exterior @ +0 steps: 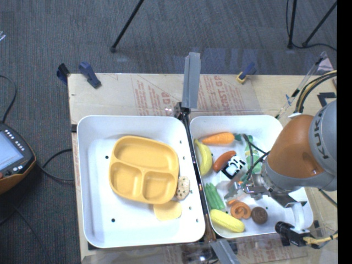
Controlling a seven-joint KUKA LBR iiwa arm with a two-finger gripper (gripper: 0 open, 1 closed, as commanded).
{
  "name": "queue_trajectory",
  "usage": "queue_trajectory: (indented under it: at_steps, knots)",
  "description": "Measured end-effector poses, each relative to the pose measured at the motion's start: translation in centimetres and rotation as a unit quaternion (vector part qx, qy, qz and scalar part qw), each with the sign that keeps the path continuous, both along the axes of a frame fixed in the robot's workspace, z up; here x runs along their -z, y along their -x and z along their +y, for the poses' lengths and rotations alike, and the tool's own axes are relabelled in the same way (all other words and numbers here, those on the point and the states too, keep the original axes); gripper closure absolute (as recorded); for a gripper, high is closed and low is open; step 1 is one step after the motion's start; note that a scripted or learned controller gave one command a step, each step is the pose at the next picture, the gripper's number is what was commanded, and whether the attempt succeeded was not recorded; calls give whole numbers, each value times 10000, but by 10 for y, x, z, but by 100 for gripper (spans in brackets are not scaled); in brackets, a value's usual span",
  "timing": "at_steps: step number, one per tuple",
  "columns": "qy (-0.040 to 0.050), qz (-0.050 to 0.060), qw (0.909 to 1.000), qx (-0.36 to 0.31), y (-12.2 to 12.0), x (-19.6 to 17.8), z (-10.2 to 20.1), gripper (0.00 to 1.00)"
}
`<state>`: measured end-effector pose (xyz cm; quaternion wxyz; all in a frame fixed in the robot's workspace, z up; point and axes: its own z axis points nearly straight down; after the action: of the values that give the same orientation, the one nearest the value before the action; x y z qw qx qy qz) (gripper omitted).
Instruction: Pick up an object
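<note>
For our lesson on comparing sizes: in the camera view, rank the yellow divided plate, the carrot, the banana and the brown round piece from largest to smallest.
1. yellow divided plate
2. banana and carrot: look alike in size, not ranked
3. brown round piece

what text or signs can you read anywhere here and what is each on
Red print on the cardboard under the bins: upside down and blurred, unreadable.
Red print left of the grey post: also blurred, unreadable.
Black-and-white block in the right bin: a pattern, no readable letters.
Pendant screen at left: too small to read.
</note>
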<state>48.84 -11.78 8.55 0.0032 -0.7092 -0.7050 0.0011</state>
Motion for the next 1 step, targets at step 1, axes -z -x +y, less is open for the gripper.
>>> queue_trajectory:
  at_steps: [1]
  knots:
    - [-3,10,10000,38,1,-10,-2,100]
